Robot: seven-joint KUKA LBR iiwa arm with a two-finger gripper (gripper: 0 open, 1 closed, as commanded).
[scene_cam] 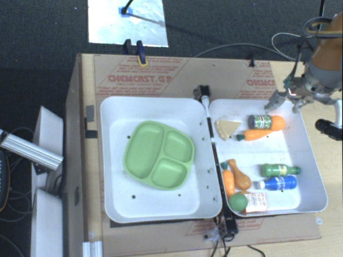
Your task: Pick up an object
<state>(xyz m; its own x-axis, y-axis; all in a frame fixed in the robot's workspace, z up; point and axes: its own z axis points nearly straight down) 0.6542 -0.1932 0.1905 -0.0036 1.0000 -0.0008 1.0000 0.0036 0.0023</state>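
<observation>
Gripper: the gripper (285, 98) hangs over the upper right corner of the right bin (313, 165), fingers spread, nothing between them.
Nearest pick: an orange carrot (256, 135) lies in the upper part of the right bin, touching a green-labelled can (262, 122).
Handling: likely light, hard plastic toys, smooth and prone to slip; the carrot's thick middle looks the surest hold.
Other candidates: green bottle (278, 170) and blue bottle (278, 183), near each other at lower right; both would roll.
Edges: the bin's upper wall is close beside the can.
Room: bare floor at the bin's centre; the left bin (115, 165) carries a green tray (158, 155).
</observation>
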